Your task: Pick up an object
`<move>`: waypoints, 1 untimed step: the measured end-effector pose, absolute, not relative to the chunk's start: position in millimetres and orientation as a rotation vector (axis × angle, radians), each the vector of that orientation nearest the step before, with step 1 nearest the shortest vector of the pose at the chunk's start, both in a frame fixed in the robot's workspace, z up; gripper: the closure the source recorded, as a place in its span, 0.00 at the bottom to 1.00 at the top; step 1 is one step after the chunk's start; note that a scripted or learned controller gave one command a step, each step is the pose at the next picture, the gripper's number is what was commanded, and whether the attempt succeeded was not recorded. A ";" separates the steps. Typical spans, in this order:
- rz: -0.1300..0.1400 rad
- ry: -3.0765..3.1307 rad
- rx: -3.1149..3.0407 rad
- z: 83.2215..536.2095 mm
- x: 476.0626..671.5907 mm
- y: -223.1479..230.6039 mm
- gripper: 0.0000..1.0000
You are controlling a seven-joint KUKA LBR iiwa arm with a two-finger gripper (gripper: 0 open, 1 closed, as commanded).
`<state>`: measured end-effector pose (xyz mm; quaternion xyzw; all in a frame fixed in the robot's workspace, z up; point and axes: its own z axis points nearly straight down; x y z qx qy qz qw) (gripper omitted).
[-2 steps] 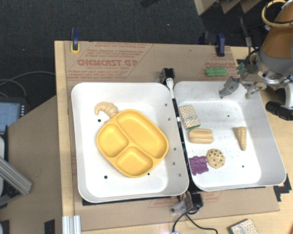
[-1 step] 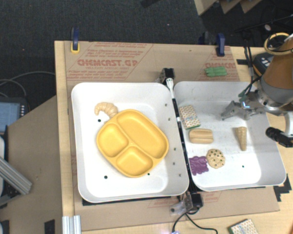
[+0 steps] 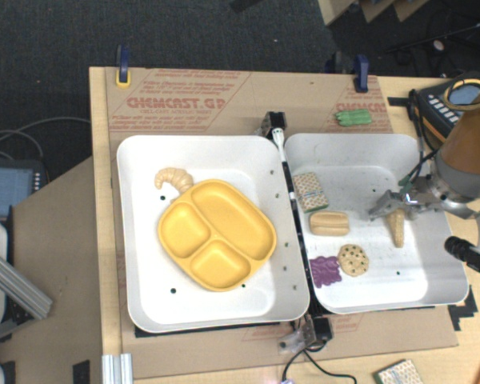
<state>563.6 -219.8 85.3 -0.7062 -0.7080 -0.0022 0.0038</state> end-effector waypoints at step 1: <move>-0.003 -2.224 -2.219 95.4 564.8 -222.1 1.00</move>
